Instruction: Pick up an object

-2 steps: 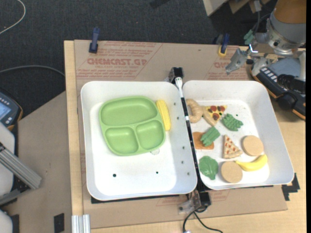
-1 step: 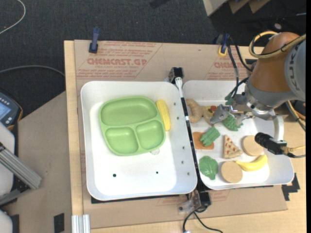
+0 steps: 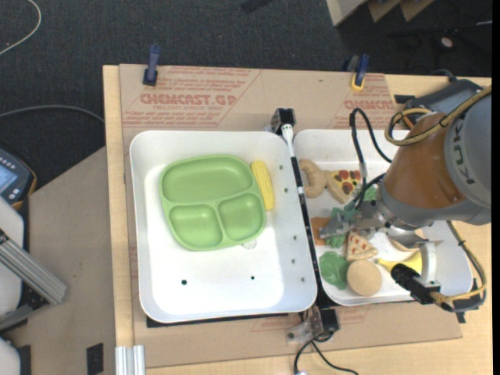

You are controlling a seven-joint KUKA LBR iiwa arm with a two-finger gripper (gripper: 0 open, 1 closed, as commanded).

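clearly the arm point(image 3: 437, 170) reaches in from the right and bends down over the right bin point(image 3: 461, 283), because that is where nearly all the loose toy food lies and so where a pick is most likely to be tried. the gripper point(image 3: 348, 226) hangs low near the middle of that bin, among the items; i cannot tell how its claw is set, since the wrist and cabling cover it from above.

the candidates crowd close around it. a pizza slice point(image 3: 344, 183) with red dots lies on the far side, next to a tan, lumpy piece point(image 3: 314, 178) that looks like bread or ginger. a second small triangular slice point(image 3: 358, 247) sits just near of the gripper, a crinkled green leafy piece point(image 3: 333, 268) lies at the near left, and a round beige bun point(image 3: 364, 278) touches it. all look like smooth moulded plastic, light and rigid.

the left bin point(image 3: 148, 233) holds a glossy pale-green divided tray point(image 3: 211, 201) with three shallow compartments, rounded at the corners. a yellow corn cob point(image 3: 262, 184), ribbed along its length, rests against the tray's right edge.

both bins are shallow white plastic, set side by side on a cardboard-covered bench point(image 3: 195, 92), with clamps at its far edge.
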